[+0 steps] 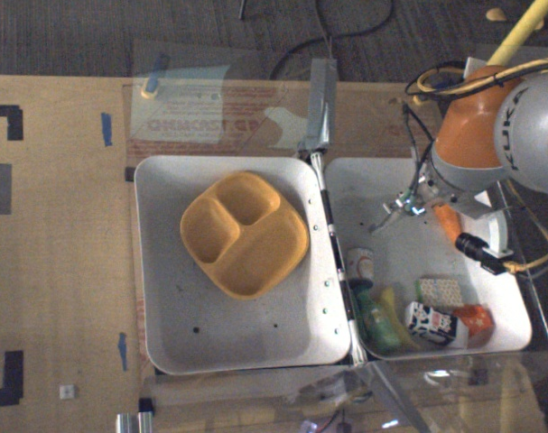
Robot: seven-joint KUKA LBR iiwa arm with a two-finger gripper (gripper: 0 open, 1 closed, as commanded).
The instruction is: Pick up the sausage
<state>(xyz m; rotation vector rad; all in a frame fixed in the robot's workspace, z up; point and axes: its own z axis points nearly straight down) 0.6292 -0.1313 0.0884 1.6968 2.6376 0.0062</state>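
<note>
Camera view, looking down at a slant. Two shallow white bins side by side on the bench.

Gripper (402,207) hangs over the upper middle of the right bin (382,180), below the orange band (468,133) of the arm. Thin metal fingers (387,216) point down and to the left. Jaws read as slightly apart with nothing seen between them; the parts are small, so confidence is low.

Right bin contents, placed from the jaws:
- Sausage (447,223): orange, elongated, lying just to the right of the jaws and slightly lower, against the right part of the bin floor. Apart from the fingers, not touched by them. Its upper end is partly covered by the wrist.
- Small white-and-red can or cup (360,262): below and left of the jaws, near the bin's left wall.
- Green bottle (373,318) with a yellowish item (391,318) beside it: well below the jaws, at the lower left corner.
- Black-and-white carton (433,324): below the jaws along the near wall.
- Red-orange item (477,320): touching the carton's right end.
- Pale textured square (440,290): just above the carton.

Left bin (165,269), well to the left of the jaws: holds one orange divided plate (245,234) with three compartments, set in the upper middle of the bin.
</note>
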